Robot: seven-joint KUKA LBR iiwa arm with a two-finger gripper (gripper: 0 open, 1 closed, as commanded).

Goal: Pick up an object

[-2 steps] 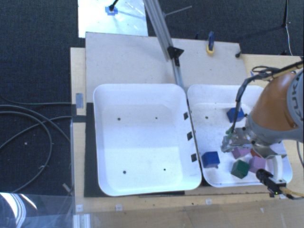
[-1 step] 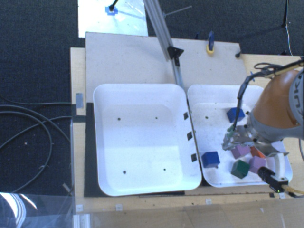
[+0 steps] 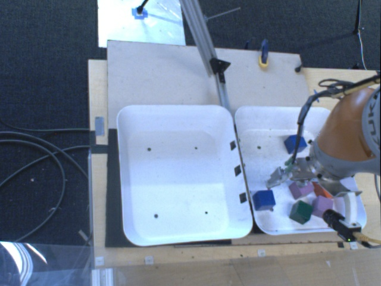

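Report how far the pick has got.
Done: the arm has reached into the right bin. In hand: the gripper sits low among the blocks, above the blue cube, beside the purple block. Left: no block shows between its fingers; grasping and lifting remain.

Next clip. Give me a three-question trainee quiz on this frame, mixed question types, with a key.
1. True or false: the small dark blue cube lies in the left white bin.
2. Which block lies nearest the right white bin's front edge? A) green cube B) blue block by the far wall C) purple block
3. Fill in: the metal two-finger gripper hangs over the ____ bin.

Key: 1 false, it lies in the right bin. 2 A. 3 right.
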